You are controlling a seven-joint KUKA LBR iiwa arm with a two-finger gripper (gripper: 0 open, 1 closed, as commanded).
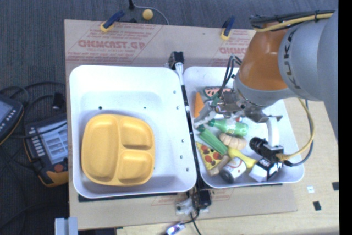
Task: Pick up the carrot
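Against the right bin's wall lies a tapered orange carrot.

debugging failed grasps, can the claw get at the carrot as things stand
Probably yes, but tightly. The carrot lies exposed by the right bin's left wall, with the claw just beside it; the wall and the green bottle crowd it.

Lighting: even, bright, overhead. Shadows: soft, faint, beneath the arm. Glare: mild on the white bin left of it. Focus: slightly soft, grainy throughout.
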